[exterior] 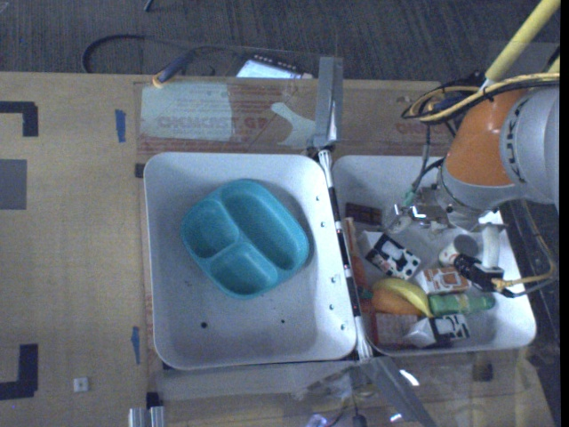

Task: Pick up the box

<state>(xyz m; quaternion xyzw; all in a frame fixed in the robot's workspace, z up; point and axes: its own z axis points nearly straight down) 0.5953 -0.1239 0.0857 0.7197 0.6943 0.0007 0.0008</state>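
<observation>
1. Camera view, layout: two white bins sit side by side on the worktop (71, 238). The left bin (169, 327) holds a teal divided plate (246, 236). The right bin (373, 178) holds a tight cluster of small items.

2. Task object: the box (394, 258) — white with black patches — lies tilted in the middle of the right bin, just left of the arm's wrist. A banana (400, 290) lies just below it, with a green bottle (462, 303) to the banana's right and a second small carton (447, 279) close by. A dark flat item (363, 213) lies near the bin's left wall.

3. Pincer (425, 213): it hangs over the right bin, above and slightly right of the box. Whether it is open or closed cannot be determined; cables and the wrist obscure it. Nothing is visibly gripped.

4. Risk, misalignment: the box is tilted, so a descent not matched to its angle could clip a corner and push it aside.

5. Risk, wrong object: the clutter is dense — a slightly offset grasp could take the banana or the carton instead.

6. Risk, collision: neighbouring items leave little clearance beside the box, so a descending tip may land on one of them.
</observation>
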